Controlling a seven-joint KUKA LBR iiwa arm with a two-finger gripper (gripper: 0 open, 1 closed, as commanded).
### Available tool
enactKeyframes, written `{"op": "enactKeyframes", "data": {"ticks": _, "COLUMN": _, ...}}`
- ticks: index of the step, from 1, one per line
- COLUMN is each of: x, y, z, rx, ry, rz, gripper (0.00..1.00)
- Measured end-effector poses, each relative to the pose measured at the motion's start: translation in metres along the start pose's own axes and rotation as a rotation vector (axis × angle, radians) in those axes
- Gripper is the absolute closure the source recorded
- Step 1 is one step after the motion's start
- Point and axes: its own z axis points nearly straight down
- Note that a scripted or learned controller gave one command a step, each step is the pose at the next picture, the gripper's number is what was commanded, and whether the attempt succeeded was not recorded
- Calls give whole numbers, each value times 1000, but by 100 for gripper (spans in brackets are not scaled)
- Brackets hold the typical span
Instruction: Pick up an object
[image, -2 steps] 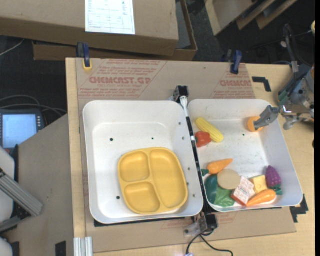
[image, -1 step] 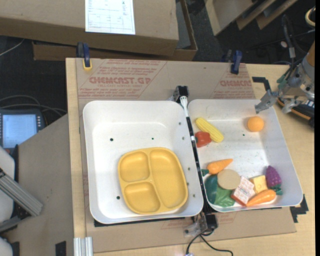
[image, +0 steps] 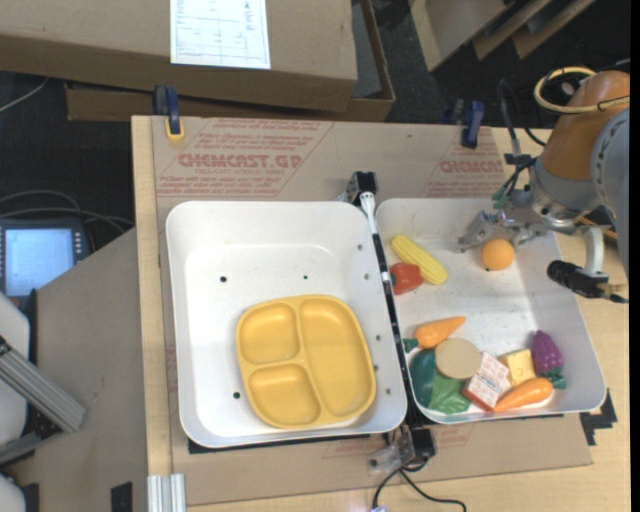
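Observation:
My gripper hangs over the far part of the right bin, its two fingers spread open. An orange ball lies on the bin floor just in front of the fingertips, and it is not between them. A yellow corn cob and a red piece lie to the left, near the bin's left wall.
The near end of the right bin holds a carrot, a tan disc, a green piece, a red-and-white packet, cheese, purple grapes and another carrot. A yellow divided tray sits in the left bin.

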Motion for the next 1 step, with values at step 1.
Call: {"op": "enactKeyframes", "data": {"ticks": 1, "x": 35, "y": -34, "z": -4, "rx": -9, "ry": -15, "rz": 2, "gripper": 0}}
